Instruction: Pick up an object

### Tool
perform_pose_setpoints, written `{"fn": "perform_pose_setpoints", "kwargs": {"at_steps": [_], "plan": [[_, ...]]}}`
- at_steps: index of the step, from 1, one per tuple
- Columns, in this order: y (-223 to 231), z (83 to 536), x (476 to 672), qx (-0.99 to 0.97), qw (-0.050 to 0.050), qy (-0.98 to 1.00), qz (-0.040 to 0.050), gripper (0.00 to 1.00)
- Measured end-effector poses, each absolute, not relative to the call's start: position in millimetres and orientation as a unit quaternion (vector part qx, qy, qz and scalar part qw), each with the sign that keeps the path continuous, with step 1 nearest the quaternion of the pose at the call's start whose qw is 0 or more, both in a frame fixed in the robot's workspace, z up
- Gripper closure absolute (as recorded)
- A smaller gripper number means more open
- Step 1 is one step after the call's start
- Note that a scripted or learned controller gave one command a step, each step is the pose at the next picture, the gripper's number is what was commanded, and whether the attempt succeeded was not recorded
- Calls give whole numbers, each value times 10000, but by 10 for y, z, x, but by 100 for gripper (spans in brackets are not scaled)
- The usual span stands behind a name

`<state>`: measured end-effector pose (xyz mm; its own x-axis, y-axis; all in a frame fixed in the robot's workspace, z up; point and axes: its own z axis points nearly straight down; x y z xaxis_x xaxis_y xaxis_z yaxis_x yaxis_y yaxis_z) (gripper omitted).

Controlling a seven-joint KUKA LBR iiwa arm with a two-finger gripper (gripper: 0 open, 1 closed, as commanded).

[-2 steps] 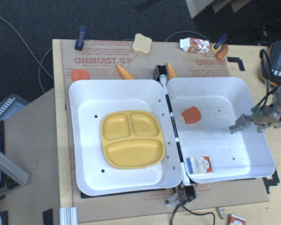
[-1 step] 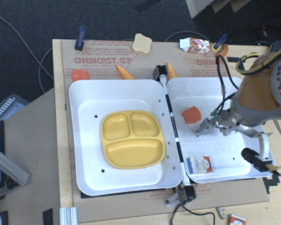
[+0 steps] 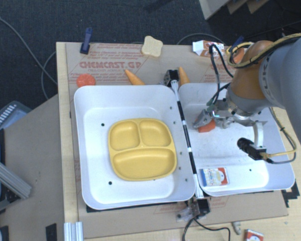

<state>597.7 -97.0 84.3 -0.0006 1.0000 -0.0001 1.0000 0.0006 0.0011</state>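
Grey arm (image 3: 286, 69) with orange band (image 3: 251, 74), highest item over the bench and so closest to the lens, enters from the right and bends down into the right bin (image 3: 271, 182). Claw (image 3: 206, 118): metal fingers lowered at the upper left part of the right bin, set against a small orange-red object (image 3: 206, 127) lying on the bin floor; whether the fingers are parted or closed on it cannot be told from this angle, and the object appears to rest on the floor just beneath and beside the fingertips. Black cable connector (image 3: 251, 148): hangs off the wrist, over the bin's middle right. Cables (image 3: 218, 67): black and yellow, running up the wrist toward the bench's rear edge. Small printed card or packet (image 3: 213, 176), white with red and blue: flat near the front left corner of the right bin, well apart from the claw. Left bin (image 3: 90, 149): touching the right bin along a black central seam; holds a yellow three-compartment plate (image 3: 140, 148), upright, near its middle. Bench board behind the bins: orange carrot-shaped piece (image 3: 134, 78), second orange piece (image 3: 183, 76) beside a black clip (image 3: 171, 76), round orange-red piece (image 3: 85, 80), beige bread-slice shape (image 3: 152, 46), blue clip (image 3: 86, 40) at the far left rear, white and orange wrapper (image 3: 203, 47) at the rear right.
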Motion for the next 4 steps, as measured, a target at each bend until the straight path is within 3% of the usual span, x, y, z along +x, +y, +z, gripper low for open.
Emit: {"fn": "perform_pose_setpoints", "kwargs": {"at_steps": [1, 3, 4], "plan": [[-968, 848, 6235, 7068, 11, 7075, 3, 0], [-943, 847, 6007, 7073, -8, 7069, -6, 0], [-941, 947, 6010, 7071, -1, 7071, -4, 100]]}}
